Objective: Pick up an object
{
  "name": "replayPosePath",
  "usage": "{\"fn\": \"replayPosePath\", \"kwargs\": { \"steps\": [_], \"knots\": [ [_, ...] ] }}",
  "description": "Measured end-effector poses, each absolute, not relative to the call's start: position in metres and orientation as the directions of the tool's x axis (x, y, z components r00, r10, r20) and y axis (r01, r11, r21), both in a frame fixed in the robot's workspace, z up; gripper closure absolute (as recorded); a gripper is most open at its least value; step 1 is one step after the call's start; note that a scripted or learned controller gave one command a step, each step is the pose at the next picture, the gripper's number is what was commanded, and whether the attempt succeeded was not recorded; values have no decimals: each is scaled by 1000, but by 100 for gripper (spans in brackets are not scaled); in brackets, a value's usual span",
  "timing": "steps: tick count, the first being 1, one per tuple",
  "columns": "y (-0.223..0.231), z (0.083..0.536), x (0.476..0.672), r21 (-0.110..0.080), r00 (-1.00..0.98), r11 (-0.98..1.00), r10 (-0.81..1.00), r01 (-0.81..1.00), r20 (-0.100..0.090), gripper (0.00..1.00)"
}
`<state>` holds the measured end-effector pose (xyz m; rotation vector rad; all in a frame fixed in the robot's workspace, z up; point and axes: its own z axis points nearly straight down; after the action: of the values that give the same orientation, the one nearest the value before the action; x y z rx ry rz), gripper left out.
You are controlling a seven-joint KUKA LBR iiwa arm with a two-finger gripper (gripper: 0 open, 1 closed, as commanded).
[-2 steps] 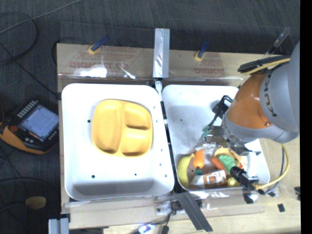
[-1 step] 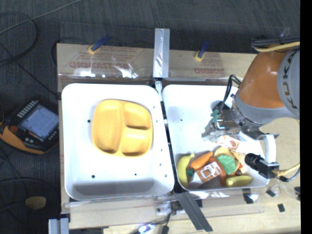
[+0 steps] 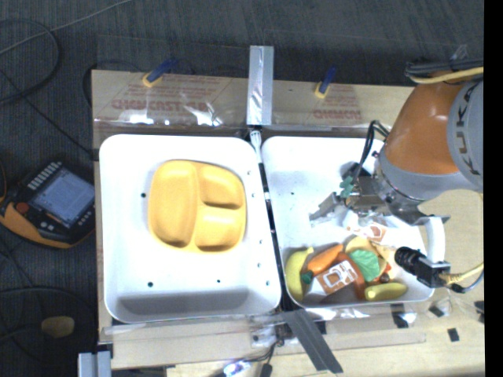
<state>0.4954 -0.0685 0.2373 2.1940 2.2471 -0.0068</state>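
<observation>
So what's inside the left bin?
The left bin holds one yellow divided tray, lying flat near its middle. Whatever sits beneath the tray is covered.

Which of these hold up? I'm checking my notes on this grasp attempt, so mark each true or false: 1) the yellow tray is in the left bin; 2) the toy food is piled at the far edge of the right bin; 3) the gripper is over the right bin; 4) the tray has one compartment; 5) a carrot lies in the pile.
1) True: the yellow tray lies in the left bin.
2) False: the toy food pile sits at the near edge of the right bin.
3) True: the gripper is over the right bin.
4) False: the tray is divided into several compartments.
5) True: an orange carrot lies there.
</observation>
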Motion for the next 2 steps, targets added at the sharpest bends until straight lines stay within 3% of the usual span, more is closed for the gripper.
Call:
{"fn": "replayPosePath", "kwargs": {
  "steps": [1,2],
  "knots": [
    [-106,96,483,-2,-18,18,1000,1000,1,0],
    [-104,105,486,4,-19,19,1000,1000,2,100]
  ]
}}
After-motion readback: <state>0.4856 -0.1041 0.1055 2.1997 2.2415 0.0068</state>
